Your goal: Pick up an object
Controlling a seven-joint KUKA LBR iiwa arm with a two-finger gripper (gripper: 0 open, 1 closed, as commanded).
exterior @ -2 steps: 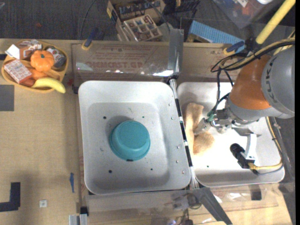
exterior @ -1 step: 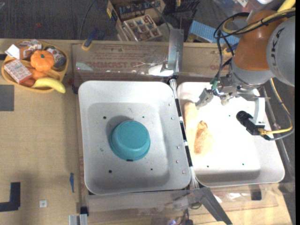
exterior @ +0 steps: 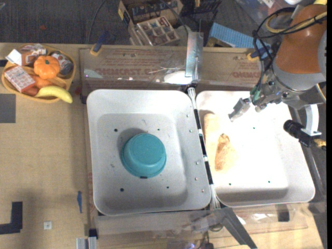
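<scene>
A teal upside-down bowl rests in the middle of the left bin. In the right bin lie two tan bread-like pieces: a longer one along the left wall and a smaller one just right of it. My gripper hangs over the upper part of the right bin, up and to the right of the bread pieces, pointing left. Nothing shows between its fingers.
A basket with a small pumpkin, a banana and packets sits at the far left of the bench. Cardboard walls run behind both bins. A black knob juts in near the right bin's right side.
</scene>
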